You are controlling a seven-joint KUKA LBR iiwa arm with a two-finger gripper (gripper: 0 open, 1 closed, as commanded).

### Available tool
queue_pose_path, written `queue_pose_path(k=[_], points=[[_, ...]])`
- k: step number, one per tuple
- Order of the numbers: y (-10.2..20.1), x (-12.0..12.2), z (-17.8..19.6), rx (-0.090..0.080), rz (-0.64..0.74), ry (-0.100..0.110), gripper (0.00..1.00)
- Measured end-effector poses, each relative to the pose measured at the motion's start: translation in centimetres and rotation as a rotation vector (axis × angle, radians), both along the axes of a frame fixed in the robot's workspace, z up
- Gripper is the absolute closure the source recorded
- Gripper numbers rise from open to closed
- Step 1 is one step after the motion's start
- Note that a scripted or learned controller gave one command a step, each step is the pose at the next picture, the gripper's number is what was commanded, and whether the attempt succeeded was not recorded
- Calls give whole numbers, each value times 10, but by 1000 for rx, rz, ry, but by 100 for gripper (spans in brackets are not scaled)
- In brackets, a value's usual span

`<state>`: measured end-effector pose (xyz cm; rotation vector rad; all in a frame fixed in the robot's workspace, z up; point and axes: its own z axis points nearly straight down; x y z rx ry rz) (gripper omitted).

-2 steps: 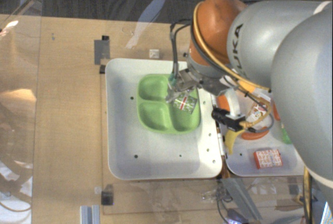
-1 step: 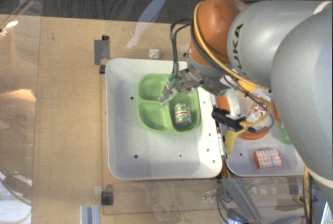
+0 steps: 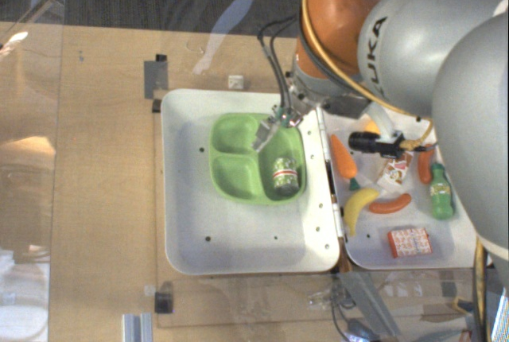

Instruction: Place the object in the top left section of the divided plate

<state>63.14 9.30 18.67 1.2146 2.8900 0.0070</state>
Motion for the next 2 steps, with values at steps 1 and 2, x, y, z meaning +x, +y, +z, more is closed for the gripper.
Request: queue_pose_path(k=[1, 2], points=[[-13, 20, 199, 1, -115, -2, 0], [-11, 20, 210, 1, -108, -7, 100]])
